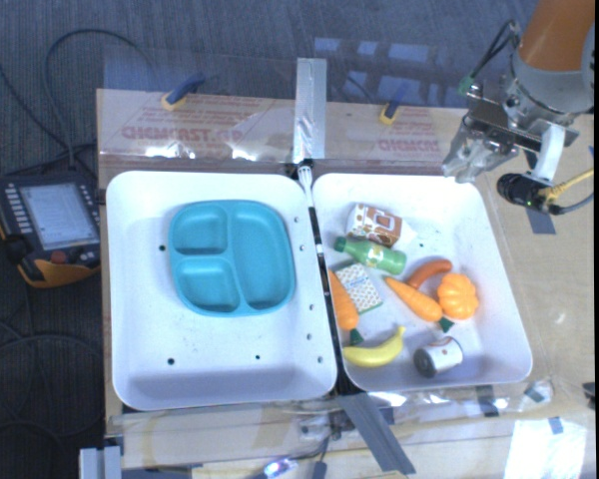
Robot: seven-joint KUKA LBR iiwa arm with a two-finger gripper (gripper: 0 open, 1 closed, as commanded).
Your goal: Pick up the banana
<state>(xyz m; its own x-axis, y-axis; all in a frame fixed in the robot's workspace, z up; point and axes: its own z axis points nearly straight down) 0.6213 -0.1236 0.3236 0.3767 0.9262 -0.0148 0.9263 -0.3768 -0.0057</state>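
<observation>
The yellow banana (376, 349) lies at the front of the right bin (499, 267), curved, with its ends pointing up. Just left of it is an orange carrot-like piece (342, 304), and a small grey can (438, 356) lies to its right. My gripper (468, 161) hangs above the bin's far right corner, well away from the banana. Its fingers look spread, with nothing between them.
The right bin also holds a small carton (375, 225), a green bottle (373, 255), a patterned packet (359, 287), a carrot (413, 298), a red pepper (428, 270) and an orange pumpkin (457, 295). A blue divided plate (230, 256) rests in the left bin (140, 367). A tablet (48, 223) lies far left.
</observation>
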